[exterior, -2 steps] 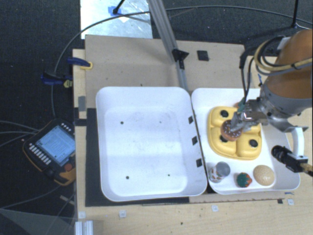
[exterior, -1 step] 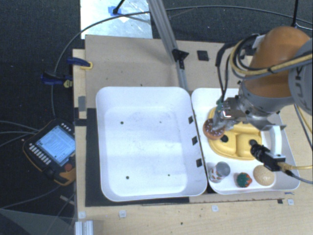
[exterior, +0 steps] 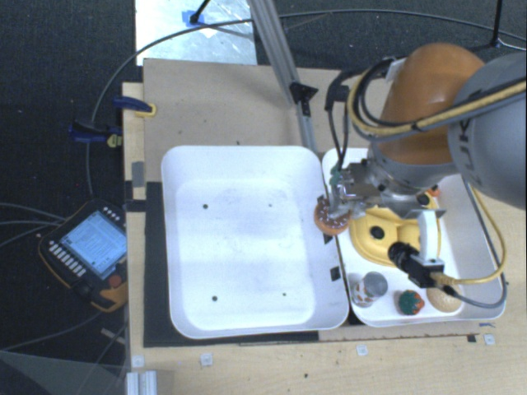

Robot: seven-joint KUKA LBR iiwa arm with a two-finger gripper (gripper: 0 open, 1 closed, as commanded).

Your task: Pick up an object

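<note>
Camera view: arm (exterior: 445, 113) enters from 3 o'clock, its orange band and grey housing bulking over the upper part of the right bin (exterior: 486, 245); yellow and black cables loop around the wrist; the gripper (exterior: 336, 200) points down and toward 9 o'clock, sitting right above the ridge where the two bins meet; whether it is spread or closed cannot be told at this angle. A small round brown object (exterior: 330, 219) sits directly under the gripper tip, touching or nearly touching it, over the ridge between the bins; whether it is actually gripped cannot be told. Other objects in the right bin, all at 4 to 5 o'clock from the gripper: a yellow rounded object (exterior: 375, 235) just beside the wrist, partly under a white-and-black attachment (exterior: 416, 257) on the arm; a small grey cylinder (exterior: 375, 285) near the bin's bottom edge; a green ball-like object (exterior: 409, 302) next to it; a tan rounded object (exterior: 445, 300) at the bottom right corner. Left bin (exterior: 243, 237), at 9 o'clock from the gripper, shows bare white floor with four small dark dots; its right wall lies just beside the brown object. Off the bench at 8 o'clock, a teach pendant (exterior: 89, 249) with a lit screen on the dark floor; a blue clamp (exterior: 123, 104) at the bench's upper left edge.
</note>
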